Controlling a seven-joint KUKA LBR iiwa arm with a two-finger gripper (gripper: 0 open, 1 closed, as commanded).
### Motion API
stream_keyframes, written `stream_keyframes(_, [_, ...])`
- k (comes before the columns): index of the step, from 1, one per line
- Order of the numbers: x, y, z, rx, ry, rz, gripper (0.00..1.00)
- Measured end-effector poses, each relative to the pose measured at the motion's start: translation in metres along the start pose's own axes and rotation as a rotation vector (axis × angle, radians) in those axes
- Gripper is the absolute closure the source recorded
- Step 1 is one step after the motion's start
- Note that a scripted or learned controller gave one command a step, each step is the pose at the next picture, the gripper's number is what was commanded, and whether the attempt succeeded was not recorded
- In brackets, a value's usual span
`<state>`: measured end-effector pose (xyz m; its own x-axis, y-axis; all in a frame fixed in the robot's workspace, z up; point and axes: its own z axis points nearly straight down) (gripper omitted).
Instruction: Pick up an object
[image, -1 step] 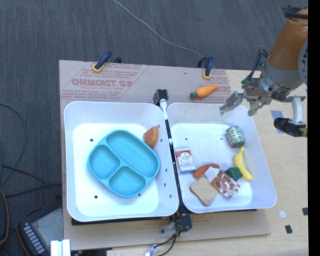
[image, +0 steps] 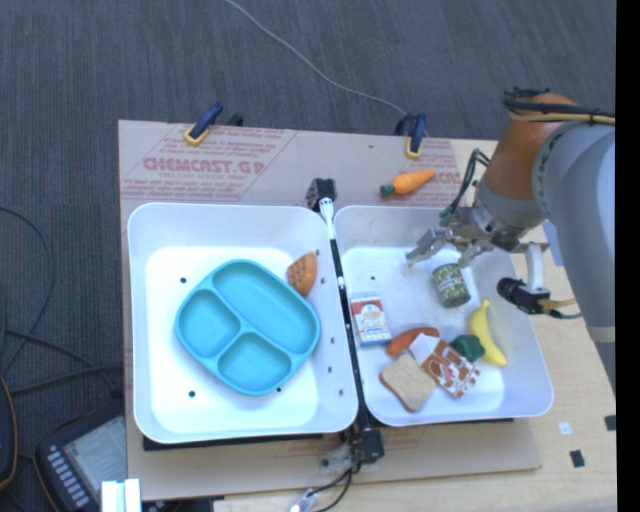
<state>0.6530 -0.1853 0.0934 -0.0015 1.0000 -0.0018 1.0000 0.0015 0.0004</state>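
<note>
The green jar (image: 451, 285) lies in the right bin (image: 530, 400), near its far right side, with the pincer (image: 447, 245) hanging spread open just above it, nothing between the fingers. Next to the jar sits a banana (image: 487, 331), then a sausage (image: 412, 340), toast slice (image: 406, 382) and small red-and-white box (image: 371, 320). The left bin (image: 140, 300) has a blue divided plate (image: 247, 325) and what looks like a croissant (image: 302, 272). A toy carrot (image: 408, 182) sits on the bench behind.

My arm (image: 580, 215): smooth grey casing, an orange band above the wrist, black cables looped over it; my claw (image: 447, 243): thin metallic fingers.
</note>
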Motion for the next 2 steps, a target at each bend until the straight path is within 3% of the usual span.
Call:
stream_keyframes(1, [0.037, -0.045, 0.005, -0.006, -0.002, 0.001, 0.00])
stream_keyframes(2, [0.036, -0.043, -0.006, -0.011, -0.004, 0.002, 1.00])
